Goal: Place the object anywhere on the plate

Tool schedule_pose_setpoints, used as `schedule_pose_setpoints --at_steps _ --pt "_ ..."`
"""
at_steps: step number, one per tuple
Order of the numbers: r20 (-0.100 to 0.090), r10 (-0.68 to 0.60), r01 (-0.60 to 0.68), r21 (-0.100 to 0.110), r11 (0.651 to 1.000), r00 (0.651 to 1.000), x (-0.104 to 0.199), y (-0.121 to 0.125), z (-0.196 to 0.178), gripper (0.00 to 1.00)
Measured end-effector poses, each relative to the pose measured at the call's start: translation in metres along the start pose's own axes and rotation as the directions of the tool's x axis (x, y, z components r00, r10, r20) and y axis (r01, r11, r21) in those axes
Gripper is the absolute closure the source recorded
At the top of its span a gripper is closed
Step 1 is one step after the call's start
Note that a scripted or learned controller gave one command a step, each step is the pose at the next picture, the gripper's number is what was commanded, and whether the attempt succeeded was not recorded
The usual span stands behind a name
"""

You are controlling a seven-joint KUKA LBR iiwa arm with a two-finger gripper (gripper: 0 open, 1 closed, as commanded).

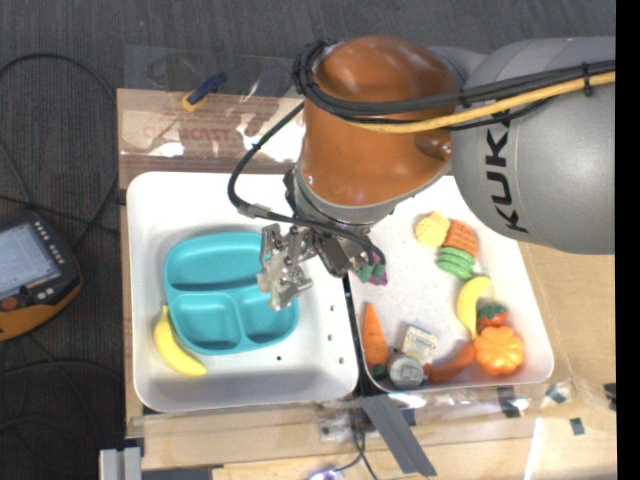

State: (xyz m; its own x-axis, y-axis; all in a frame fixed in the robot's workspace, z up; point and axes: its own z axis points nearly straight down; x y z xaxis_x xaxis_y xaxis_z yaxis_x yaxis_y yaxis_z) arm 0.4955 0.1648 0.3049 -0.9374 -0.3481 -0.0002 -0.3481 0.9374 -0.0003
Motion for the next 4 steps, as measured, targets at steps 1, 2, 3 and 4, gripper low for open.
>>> schedule_pose_setpoints --at_steps 1,2,3,4 --pt "0.004 0.035 -0.035 -0.002 0.999 0.999 -0.076 -0.032 -0.032 1.0" --pt "0.001 0.0 0.0 -0.001 1.0 1.0 -0.002 -0.019 0.01 1.0" --pt "0.004 -0.102 0.102 0.0 0.995 0.995 -0.062 -0.006 -0.094 1.0" --pt "0.001 -0.351 0.351 0.0 0.937 0.937 0.014 -0.028 -0.049 1.0"
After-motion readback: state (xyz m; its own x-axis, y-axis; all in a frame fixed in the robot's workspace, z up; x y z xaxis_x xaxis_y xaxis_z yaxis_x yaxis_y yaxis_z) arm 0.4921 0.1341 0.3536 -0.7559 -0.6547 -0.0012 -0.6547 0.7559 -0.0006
